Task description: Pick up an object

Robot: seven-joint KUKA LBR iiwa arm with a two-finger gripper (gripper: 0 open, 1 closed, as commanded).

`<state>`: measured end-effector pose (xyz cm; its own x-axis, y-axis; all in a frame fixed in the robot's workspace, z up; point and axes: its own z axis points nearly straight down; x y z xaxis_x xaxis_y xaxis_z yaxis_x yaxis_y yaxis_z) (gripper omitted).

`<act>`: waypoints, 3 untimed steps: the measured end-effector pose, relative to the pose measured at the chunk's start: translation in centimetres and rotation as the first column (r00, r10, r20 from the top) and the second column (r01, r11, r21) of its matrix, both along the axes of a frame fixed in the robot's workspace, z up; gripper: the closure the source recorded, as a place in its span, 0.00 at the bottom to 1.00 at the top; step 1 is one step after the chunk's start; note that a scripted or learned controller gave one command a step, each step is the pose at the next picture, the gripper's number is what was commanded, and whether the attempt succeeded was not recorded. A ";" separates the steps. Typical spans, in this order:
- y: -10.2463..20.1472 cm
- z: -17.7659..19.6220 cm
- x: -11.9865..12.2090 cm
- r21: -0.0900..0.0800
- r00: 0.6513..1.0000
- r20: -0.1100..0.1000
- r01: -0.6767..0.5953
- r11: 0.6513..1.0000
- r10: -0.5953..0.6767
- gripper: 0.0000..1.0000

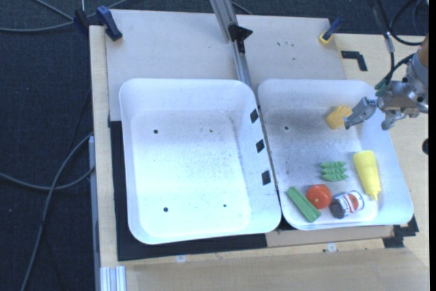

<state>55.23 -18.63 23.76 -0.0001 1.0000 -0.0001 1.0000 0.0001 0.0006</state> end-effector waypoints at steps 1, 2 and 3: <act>0.0 1.1 0.0 0.000 1.000 0.001 0.000 1.000 0.000 1.00; 2.5 -3.8 -4.5 0.002 1.000 -0.005 -0.019 1.000 0.019 1.00; 2.5 -2.5 -4.4 0.000 1.000 0.001 -0.020 1.000 0.020 1.00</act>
